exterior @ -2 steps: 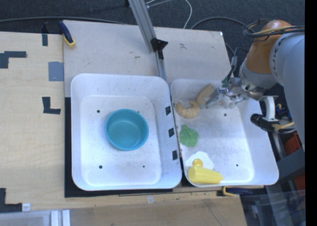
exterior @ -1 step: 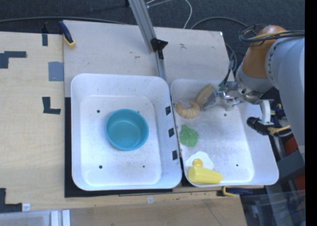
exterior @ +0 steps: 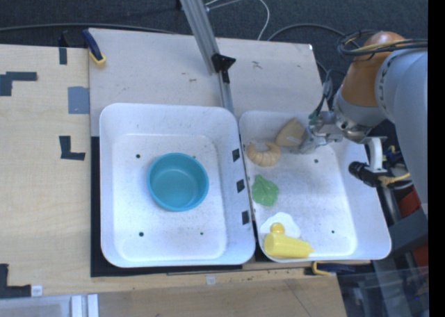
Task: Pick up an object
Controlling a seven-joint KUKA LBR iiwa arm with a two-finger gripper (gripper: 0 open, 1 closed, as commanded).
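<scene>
My gripper (exterior: 309,143) is low in the far part of the right bin (exterior: 361,229), just right of a tan bread-like piece (exterior: 289,131). A pale croissant-shaped item (exterior: 263,153) lies left of that piece. Nearer the front of this bin I see a green leafy object (exterior: 264,190), a white fried-egg toy (exterior: 281,226) and a yellow object (exterior: 286,245). A blue bowl (exterior: 178,181) sits in the middle of the left bin (exterior: 122,169). The fingertips are too small and dark to read.
A grey metal pole (exterior: 198,17) slants over the bench behind the bins, ending at a black clamp (exterior: 222,62). Cables loop on the dark floor at the back. A wooden table with tape marks lies to the left.
</scene>
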